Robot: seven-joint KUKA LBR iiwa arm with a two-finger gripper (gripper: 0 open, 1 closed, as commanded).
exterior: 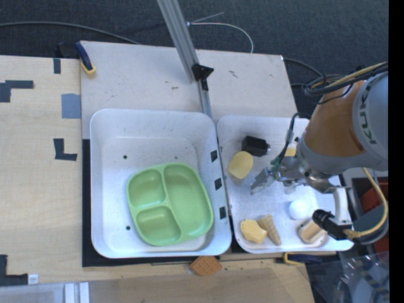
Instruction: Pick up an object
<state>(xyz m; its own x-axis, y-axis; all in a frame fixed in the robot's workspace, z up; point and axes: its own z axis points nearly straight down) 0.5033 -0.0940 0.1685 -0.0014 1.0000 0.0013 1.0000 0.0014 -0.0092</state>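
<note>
The left bin (104, 169) holds a green divided plate (169, 202). The right bin (252, 247) holds a yellow round piece (240, 165), a black block (255, 145) and a white ball (298, 209). The tool (261, 180) hangs above with fingers apart, gripping nothing.

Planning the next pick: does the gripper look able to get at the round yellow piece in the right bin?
Probably yes. The gripper hangs just right of the round yellow piece, with bare bin floor between them. The black block lies close behind, which might crowd a grasp.
</note>
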